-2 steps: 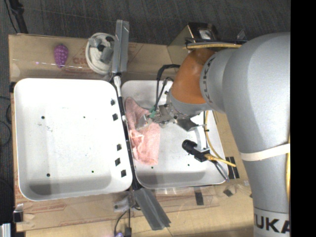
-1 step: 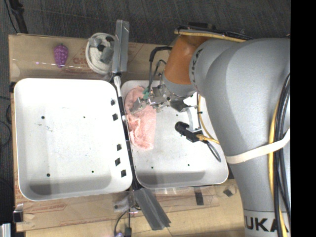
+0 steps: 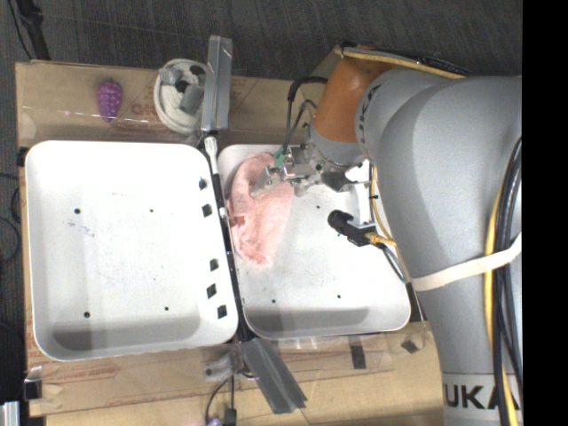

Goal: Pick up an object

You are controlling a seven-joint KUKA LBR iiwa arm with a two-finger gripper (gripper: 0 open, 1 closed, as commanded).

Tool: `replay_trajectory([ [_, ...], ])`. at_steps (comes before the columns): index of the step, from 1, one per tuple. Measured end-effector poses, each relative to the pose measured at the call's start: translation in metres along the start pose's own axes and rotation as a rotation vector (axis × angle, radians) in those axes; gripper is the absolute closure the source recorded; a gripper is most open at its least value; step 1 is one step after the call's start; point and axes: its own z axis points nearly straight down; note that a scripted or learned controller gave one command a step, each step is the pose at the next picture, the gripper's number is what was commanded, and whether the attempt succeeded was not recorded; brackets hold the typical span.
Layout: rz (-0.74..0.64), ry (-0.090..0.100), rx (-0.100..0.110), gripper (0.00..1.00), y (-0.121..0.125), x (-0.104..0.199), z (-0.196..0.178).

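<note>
Far left, back edge of desk (image 3: 53, 78): small purple lump (image 3: 109, 98), outside the bins. Just right of it, a white coil (image 3: 180, 96), also on the desk.

Left bin (image 3: 115, 238): white, shallow, dark specks on the floor.

Right bin (image 3: 319, 282): pink cloth (image 3: 259, 216), crumpled, lying along the bin's left wall from the back corner towards the middle.

Claw (image 3: 282, 172): down at the cloth's upper end, touching or just above it. Whether it is spread or pinching the cloth, cannot tell.

Arm (image 3: 444, 176): grey, orange band above the wrist, coming in from the right over the right bin's far side.
</note>
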Motion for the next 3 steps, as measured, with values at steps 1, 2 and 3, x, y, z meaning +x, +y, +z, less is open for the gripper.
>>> replay_trajectory([
  [1, -0.180, -0.001, -0.003, 0.00, -0.006, -0.080, -0.001],
  [2, -0.187, -0.002, -0.003, 1.00, -0.005, -0.079, -0.012],
  [3, -0.188, -0.002, -0.003, 0.00, -0.005, -0.079, -0.012],
])
